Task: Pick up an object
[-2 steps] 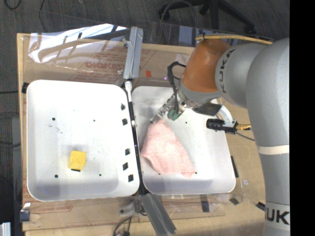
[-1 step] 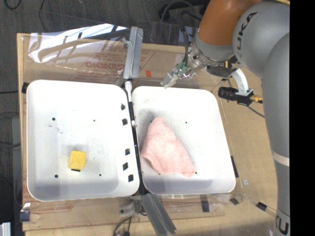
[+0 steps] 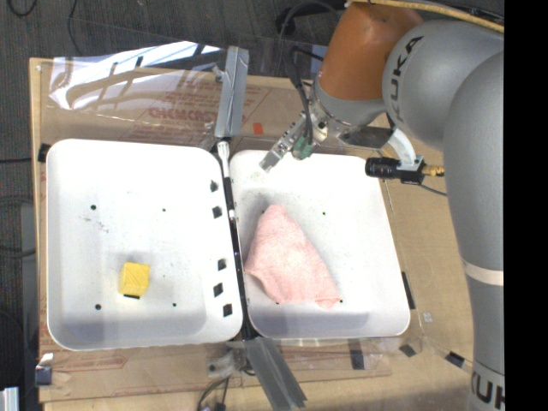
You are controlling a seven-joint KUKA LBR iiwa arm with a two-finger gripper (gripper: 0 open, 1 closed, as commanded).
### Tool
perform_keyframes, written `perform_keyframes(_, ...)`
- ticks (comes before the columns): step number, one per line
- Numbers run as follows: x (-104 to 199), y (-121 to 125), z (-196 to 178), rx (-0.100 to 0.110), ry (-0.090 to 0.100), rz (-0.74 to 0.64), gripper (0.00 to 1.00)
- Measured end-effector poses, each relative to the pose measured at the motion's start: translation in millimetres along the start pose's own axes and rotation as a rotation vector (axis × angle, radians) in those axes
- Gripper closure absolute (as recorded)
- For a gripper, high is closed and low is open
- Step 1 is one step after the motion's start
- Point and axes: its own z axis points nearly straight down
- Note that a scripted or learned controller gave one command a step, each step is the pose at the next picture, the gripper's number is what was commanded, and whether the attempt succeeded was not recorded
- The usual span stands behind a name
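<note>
The grey arm [image 3: 445, 101] is reaching in from the right, its orange band [image 3: 364, 45] sitting at about one o'clock in the view. The letters "KUKA" are showing in dark print on the grey housing beside the band, and part of the same word is peeking out low on the arm at five o'clock.

The gripper [image 3: 278, 154] is hanging over the far rim of the right bin [image 3: 390, 255], at roughly twelve o'clock from that bin's middle. Its thin metal fingers [image 3: 272, 158] are pointing down and to the left; nothing is lying between them, and how far apart they are standing cannot be told from this angle.

A pink cloth [image 3: 291, 259] is lying crumpled in the right bin, near its middle and spreading toward five o'clock, well apart from the gripper. A small yellow block [image 3: 134, 279] is sitting in the left bin [image 3: 64, 229] at about seven o'clock from that bin's centre.

Red printing is running across the cardboard [image 3: 184, 110] behind the bins at eleven o'clock, too faint to read.
</note>
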Motion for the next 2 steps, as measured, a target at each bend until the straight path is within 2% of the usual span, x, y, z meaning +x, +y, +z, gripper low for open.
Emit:
perform_keyframes(1,-25,-37,124,-0.001,-0.001,-0.213,1.0)
perform_keyframes(2,-44,-44,122,-0.003,-0.004,0.119,1.0)
